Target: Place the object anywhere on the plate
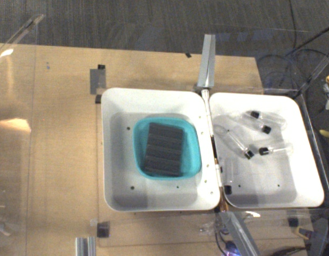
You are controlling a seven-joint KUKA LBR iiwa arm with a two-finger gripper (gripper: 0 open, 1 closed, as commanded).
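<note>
Wooden bench (52, 159) is taking up most of the view, with dark carpet (127, 9) running along the top. A clear panel (12, 124) is throwing glare over the far left, so the bench surface there is reading washed out.

Left bin (113, 191) is sitting left of centre. The teal plate (193, 148) is lying in the middle of it. The object, a dark ribbed block (164, 149), is lying flat on the plate, inside the rim and slightly skewed. Its material is hard to call at this resolution.

A grey metal bar (208, 60) is sticking up from the seam between the two bins at their far edge.

Right bin (308, 185) is touching the left one along that seam. Several clear tubes with black caps (248, 153) are lying scattered in its upper half. The tube bodies are blending into the white floor, so an exact count is not possible; only the caps are reading clearly.

Cables (308, 52) are trailing in at the upper right. Some metal hardware (236, 236) below the seam is getting cut off by the bottom edge.

Claw state: cannot tell.
</note>
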